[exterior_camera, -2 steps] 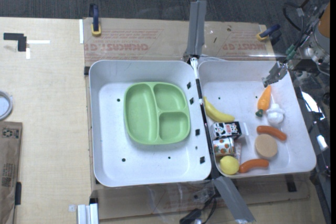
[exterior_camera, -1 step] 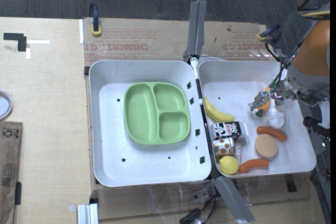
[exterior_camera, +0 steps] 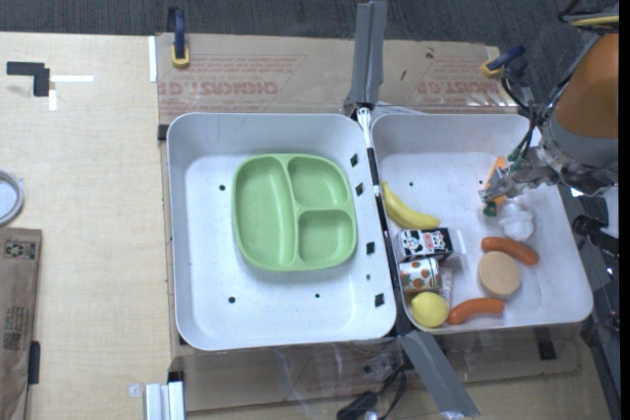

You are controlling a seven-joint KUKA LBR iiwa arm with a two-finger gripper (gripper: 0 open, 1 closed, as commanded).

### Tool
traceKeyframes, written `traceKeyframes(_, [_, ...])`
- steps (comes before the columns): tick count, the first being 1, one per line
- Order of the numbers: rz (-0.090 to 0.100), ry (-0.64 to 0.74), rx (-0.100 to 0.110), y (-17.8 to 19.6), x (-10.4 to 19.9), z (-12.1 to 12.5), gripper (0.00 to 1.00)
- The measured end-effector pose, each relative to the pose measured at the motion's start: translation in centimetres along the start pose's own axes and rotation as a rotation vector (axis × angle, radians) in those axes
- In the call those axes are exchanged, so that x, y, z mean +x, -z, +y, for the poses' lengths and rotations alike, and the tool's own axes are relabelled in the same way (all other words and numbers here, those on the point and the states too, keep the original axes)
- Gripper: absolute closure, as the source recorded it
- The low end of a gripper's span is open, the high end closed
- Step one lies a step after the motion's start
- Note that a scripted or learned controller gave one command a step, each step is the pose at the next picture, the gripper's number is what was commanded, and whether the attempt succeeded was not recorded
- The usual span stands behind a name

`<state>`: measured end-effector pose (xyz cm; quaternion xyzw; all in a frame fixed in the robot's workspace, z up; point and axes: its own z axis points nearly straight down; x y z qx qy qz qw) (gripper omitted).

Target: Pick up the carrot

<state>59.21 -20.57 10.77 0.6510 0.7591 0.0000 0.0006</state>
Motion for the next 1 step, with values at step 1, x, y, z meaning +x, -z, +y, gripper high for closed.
traceKeyframes(1, [0.0,-0.087,0.002,12.34,6.64,0.74,1.0])
